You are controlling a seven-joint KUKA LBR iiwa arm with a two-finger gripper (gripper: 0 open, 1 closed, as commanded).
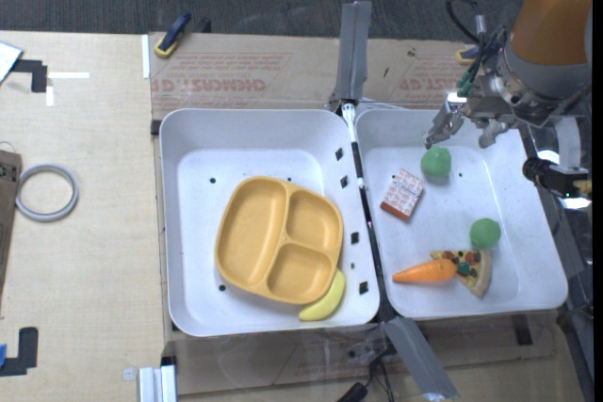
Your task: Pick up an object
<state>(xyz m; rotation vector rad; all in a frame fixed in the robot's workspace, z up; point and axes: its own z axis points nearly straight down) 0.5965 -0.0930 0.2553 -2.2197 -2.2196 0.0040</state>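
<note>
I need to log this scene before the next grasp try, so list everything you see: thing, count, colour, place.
bins: 2, white, side by side on the bench; left bin, right bin
divided plate: 1, yellow, middle of left bin
banana: 1, yellow, at the plate's near right edge
balls: 2, green, right bin; one at the far side under the gripper, one near the right wall
small box: 1, red and white, right bin, left of centre
carrot: 1, orange, near side of right bin
pizza slice: 1, tan with toppings, touching the carrot's right end
tape roll: 1, grey, on the bench at far left
clamp: 1, blue and yellow, behind the left bin
gripper: 1, grey, open, above the far green ball
</note>
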